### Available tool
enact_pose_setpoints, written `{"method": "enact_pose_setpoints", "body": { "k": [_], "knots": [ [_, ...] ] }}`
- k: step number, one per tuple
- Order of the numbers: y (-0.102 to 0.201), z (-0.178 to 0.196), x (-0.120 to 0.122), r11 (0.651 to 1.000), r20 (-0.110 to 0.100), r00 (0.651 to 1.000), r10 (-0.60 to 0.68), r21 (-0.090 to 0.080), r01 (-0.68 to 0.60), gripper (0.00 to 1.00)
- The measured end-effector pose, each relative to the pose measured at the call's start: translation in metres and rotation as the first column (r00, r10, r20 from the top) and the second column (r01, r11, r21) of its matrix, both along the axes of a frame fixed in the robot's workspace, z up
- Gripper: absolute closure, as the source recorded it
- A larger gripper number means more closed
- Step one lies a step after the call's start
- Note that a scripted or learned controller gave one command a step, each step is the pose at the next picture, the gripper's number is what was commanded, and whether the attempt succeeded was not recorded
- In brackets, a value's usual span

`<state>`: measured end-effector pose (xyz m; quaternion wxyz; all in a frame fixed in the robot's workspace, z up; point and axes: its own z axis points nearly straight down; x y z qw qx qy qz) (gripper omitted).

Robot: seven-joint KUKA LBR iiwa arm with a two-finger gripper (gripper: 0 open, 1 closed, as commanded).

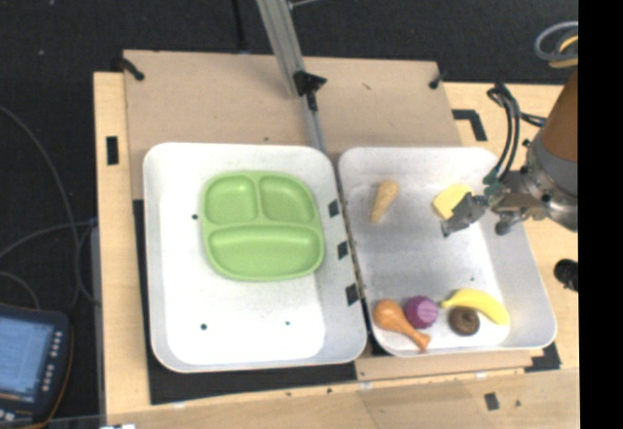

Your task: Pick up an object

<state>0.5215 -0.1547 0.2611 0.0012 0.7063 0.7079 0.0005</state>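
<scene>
In the right bin (409,252) lie a tan bread-like piece (383,200), a small yellow block (450,198), an orange gourd-shaped toy (399,318), a purple round toy (421,310), a brown ring (465,321) and a banana (484,303). My gripper (483,221) hangs over the bin's right side, open, with nothing between its fingers. Its left finger (459,219) is right beside the yellow block, just below and to its right. The grey wrist and orange band enter from the right edge.
The left bin (175,320) holds a green divided plate (263,226). A slanted metal pole (282,28) runs from the top down to the gap between the bins. Cables hang near the wrist at the right.
</scene>
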Motion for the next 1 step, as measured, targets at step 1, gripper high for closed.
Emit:
{"method": "enact_pose_setpoints", "body": {
  "k": [1],
  "knots": [
    [-0.0001, 0.0001, 0.0, 1.0, 0.0, 1.0, -0.002, 0.0, 0.002, 0.0]
  ]
}}
